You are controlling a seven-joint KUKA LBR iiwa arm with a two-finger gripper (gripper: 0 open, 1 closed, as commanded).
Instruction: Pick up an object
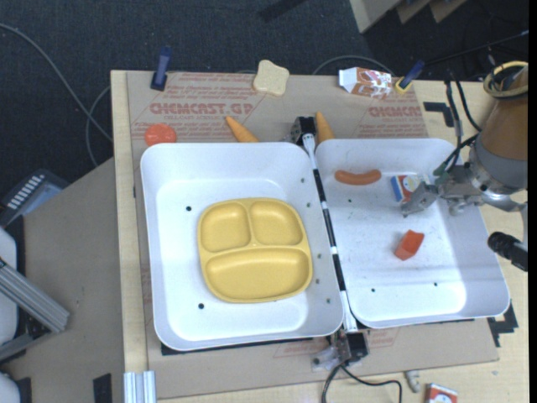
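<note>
The right bin [470, 296] holds a sausage [358, 175] near its far edge. A red block [409, 245] lies in its middle, and a small blue, white and red item [403, 186] sits right of the sausage. My gripper [436, 196] hangs low over the bin's far right part, just right of the small item and above the red block. The grey arm with its orange band [506, 133] reaches in from the right. Nothing is visibly held.
The left bin [168, 191] holds a yellow divided plate [252, 250]. Behind the bins on the bench lie a bread slice [271, 77], two carrots [241, 130], an orange disc [159, 134], a blue clip [160, 68] and a small carton [367, 81].
</note>
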